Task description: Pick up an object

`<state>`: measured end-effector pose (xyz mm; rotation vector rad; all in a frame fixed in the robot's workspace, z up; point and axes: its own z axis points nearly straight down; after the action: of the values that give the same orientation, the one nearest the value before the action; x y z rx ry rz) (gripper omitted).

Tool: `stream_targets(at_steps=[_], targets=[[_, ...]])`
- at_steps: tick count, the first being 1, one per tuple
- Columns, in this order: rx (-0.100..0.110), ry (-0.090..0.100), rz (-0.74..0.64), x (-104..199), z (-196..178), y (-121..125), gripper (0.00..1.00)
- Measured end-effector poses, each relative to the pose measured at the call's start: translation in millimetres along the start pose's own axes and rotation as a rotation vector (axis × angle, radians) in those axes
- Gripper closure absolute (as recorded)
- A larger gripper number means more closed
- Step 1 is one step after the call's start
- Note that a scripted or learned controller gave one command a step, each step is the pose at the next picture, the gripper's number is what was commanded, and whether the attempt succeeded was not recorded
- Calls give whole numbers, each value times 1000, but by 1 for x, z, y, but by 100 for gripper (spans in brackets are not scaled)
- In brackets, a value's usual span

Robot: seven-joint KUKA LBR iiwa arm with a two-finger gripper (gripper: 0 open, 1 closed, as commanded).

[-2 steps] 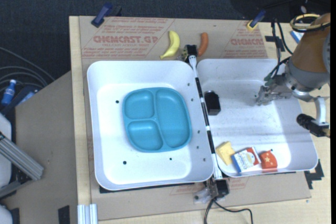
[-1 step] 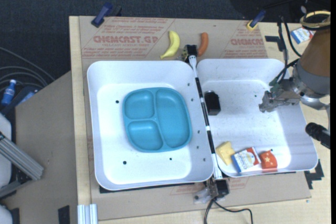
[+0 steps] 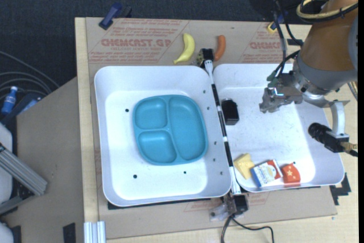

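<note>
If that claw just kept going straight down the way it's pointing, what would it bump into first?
Most likely the bare white floor of the right bin. The claw points down over an open patch, with the black object off to one side. Depth is hard to judge from this slanted view.

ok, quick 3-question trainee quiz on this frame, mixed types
1. True or false: the blue divided plate lies in the right bin.
2. Which lies outside both bins? A) yellow block B) banana C) small black object
3. Fill in: the gripper hangs above the ___ bin.

Key:
1. False; it lies in the left bin.
2. B; the banana rests on the bench behind the bins, beside an orange carrot-like toy.
3. right
</note>
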<state>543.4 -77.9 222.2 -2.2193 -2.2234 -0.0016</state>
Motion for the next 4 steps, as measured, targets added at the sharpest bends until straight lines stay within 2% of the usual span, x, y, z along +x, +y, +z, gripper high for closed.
stream_targets(at_steps=[1, 3, 4], targets=[[0, 0, 1, 41, -27, 32, 100], [1, 0, 0, 152, 35, 123, 100], [0, 0, -1, 222, -20, 120, 100]])
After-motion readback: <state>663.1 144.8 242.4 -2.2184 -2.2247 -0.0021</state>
